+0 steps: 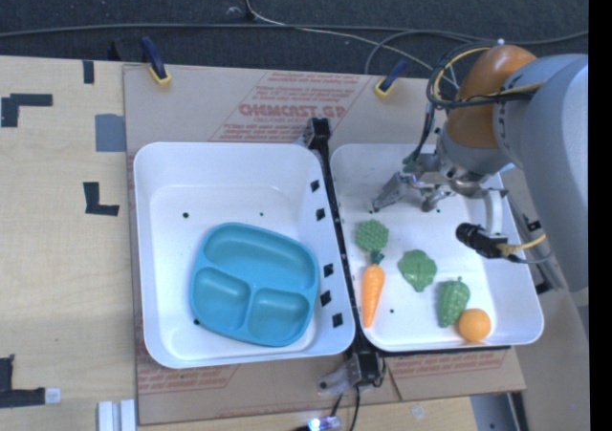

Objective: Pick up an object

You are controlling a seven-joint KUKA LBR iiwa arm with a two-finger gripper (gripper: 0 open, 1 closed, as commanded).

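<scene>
Nearest the lens, an orange ball [473, 325] sits in the near right corner of the right bin [524, 335], touching a green knobbly vegetable [451, 301]. A green leafy piece [418, 269] lies mid-bin; a carrot [371, 292] rests by the dividing wall, with a broccoli floret [372, 235] just beyond it. The left bin [153, 171] holds a blue divided plate [254, 283]. The gripper [405, 187] hangs over the far part of the right bin, tilted toward the divider, well apart from every toy. Its fingers appear spread with nothing between them, though the dark linkage makes this hard to confirm.
</scene>
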